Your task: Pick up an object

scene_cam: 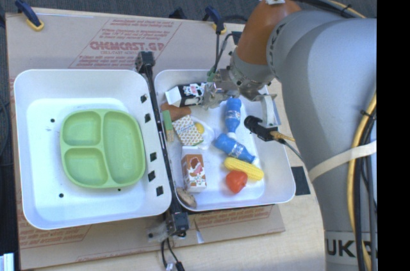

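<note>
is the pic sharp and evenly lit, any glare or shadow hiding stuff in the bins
Camera view: even light, slightly soft focus; mild sheen on the green tray, no blown glare; the arm shades the right bin's upper corner, where the gripper is hard to read.

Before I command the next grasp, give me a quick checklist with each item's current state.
1. End effector over the right bin: ok.
2. Object between its fingers: cannot tell.
3. Blue bottles within the bin: ok.
4. Corn and red piece free of the arm: ok.
5. Green divided plate sits in the left bin, away from the arm: ok.
</note>
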`<state>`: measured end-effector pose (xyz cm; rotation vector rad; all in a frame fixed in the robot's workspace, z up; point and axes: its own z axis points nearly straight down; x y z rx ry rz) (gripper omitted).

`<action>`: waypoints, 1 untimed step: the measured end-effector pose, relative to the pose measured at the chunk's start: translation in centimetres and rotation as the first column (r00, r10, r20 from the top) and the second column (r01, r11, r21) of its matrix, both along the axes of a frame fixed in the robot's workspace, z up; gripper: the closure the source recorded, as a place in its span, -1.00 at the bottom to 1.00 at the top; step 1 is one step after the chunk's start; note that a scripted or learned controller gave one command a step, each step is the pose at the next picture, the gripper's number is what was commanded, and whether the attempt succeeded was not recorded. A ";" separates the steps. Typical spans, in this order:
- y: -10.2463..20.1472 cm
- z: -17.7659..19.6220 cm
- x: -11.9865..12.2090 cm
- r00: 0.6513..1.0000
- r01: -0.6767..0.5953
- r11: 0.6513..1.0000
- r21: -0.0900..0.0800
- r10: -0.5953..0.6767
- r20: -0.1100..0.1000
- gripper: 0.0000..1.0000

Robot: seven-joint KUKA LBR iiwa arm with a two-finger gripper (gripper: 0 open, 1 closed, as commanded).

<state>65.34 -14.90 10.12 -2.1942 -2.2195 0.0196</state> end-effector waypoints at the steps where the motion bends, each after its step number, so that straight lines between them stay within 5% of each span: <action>1: 0.0 0.0 0.0 1.000 -0.001 1.000 0.000 0.001 0.000 -1.00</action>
